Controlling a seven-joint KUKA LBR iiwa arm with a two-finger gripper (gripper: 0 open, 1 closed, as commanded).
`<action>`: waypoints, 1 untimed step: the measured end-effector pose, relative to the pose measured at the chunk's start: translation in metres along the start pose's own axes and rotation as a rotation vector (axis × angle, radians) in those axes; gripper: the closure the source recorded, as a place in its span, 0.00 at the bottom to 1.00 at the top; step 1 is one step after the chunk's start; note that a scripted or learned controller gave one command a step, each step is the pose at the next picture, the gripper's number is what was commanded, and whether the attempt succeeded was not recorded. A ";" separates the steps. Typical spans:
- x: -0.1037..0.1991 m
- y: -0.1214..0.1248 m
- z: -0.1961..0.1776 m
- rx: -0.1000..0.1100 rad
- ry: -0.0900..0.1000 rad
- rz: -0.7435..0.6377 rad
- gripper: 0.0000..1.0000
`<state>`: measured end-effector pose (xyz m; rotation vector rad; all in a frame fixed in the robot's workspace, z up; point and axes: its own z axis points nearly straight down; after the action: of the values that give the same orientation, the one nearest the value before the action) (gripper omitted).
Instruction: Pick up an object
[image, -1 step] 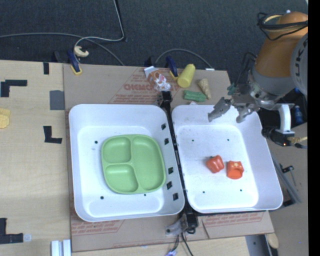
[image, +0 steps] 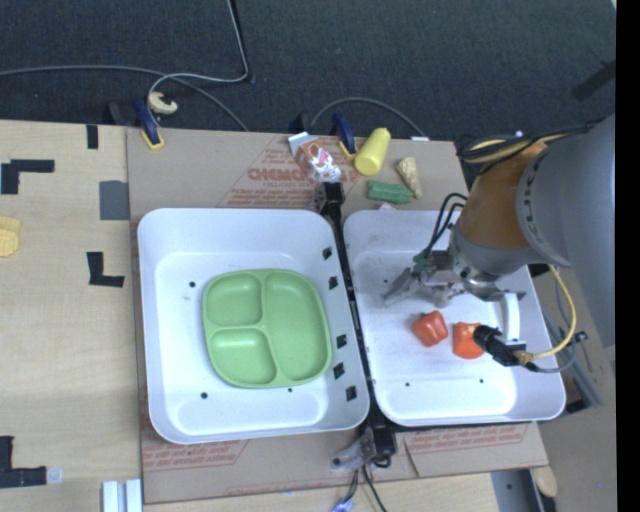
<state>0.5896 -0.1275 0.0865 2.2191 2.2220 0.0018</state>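
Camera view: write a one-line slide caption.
Arm's gripper low in the right bin beside two orange objects; green plate in the left bin.

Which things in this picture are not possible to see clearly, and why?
- Pincer, camera view: small and dark against the right bin; its grip state cannot be told.
- Orange object: the black cable end covers its right side.
- Small items beyond the bins, such as the yellow piece: too small to identify.
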 end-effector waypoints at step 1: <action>0.003 -0.051 0.000 -0.003 -0.002 0.000 0.00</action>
<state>0.5384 -0.1249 0.0866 2.2171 2.2190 0.0037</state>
